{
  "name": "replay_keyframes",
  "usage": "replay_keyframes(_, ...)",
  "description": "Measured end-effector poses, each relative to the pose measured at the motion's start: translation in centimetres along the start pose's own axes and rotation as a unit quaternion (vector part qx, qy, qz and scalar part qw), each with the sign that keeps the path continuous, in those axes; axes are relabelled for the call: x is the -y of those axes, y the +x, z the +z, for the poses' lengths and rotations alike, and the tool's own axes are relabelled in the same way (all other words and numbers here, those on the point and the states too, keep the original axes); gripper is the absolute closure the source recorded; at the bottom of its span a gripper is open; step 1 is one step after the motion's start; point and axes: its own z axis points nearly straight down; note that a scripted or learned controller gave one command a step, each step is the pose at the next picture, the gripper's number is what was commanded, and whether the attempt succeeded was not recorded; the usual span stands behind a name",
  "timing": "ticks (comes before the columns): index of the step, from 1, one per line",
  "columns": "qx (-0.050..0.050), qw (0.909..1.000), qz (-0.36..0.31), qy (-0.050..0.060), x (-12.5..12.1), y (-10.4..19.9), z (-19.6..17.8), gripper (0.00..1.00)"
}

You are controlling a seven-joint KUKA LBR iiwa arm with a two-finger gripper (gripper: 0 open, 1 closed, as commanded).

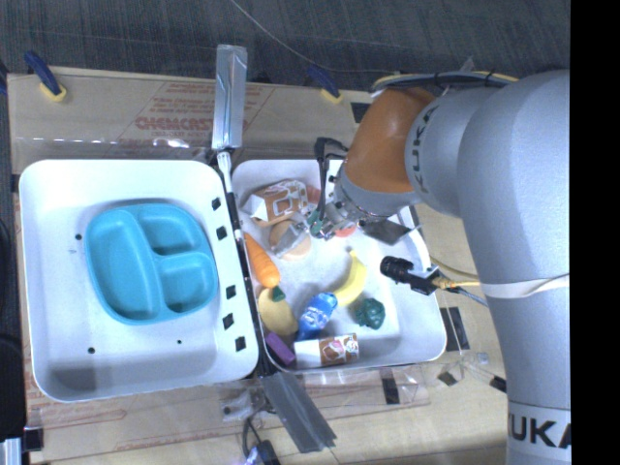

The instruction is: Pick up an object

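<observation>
A: Nearest the front wall of the right bin [426, 342], what lies there?

B: A small carton with a brown label [327, 350], lying flat, with a purple piece [280, 348] at its left end, both against that wall.

A: And a little deeper into that bin?

B: A blue and white bottle [317, 314] just behind the carton, a dark green lump [368, 312] to its right, and a yellow round fruit [274, 307] to its left. A banana [351, 279] lies at a slant above the green lump, and a carrot [261, 261] runs along the bin's left wall.

A: Farther back?

B: A brown and white box [280, 201] near the bin's rear left corner, with a pale round thing [291, 237] just in front of it. The gripper [327, 223] hangs low just to the right of these, under the arm's orange band [389, 143].

A: Is it holding anything?

B: I cannot tell; its tip is a dark cluttered blur.

A: And to the left of that bin?

B: The other bin [48, 289], with a blue divided tray [150, 260] in it.
</observation>
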Motion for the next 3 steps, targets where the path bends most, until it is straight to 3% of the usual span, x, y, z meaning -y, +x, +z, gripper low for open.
replay_keyframes(1,-0.001,0.9958,-0.091,0.001,10.1,2.7,-1.8,0.0)
replay_keyframes(2,-0.001,0.9956,-0.094,0.0,9.9,2.7,-2.7,1.0)
replay_keyframes(3,0.003,0.9989,-0.046,-0.003,9.3,4.9,-21.5,1.0)
